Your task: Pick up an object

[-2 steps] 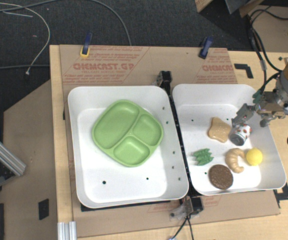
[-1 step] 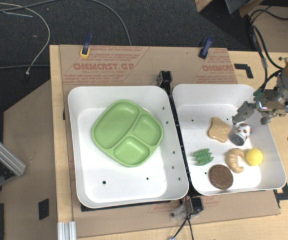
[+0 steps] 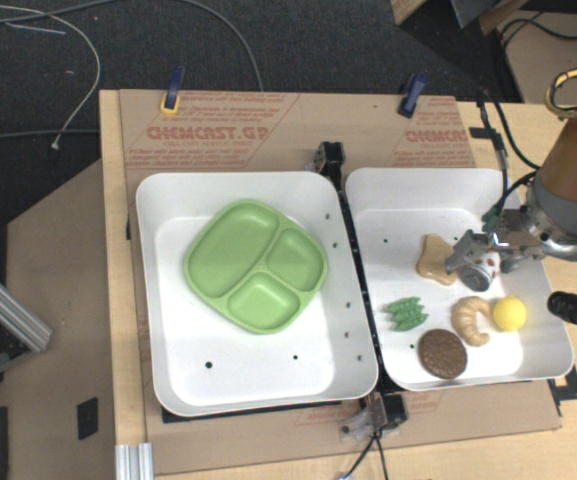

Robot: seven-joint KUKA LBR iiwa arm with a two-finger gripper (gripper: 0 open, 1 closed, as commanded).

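Jaws point(image 3: 473, 258) over right bin point(image 3: 408, 193) (beside tan piece point(image 3: 434, 256)), croissant point(image 3: 471, 320) near

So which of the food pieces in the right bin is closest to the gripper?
The tan piece, lying just left of the gripper. The croissant, lemon, greens and brown cookie lie lower down.

A divided plate point(image 3: 256, 265) lies in the left bin point(image 3: 168, 368); food pieces point(image 3: 442, 354) in the right bin point(image 3: 408, 193).
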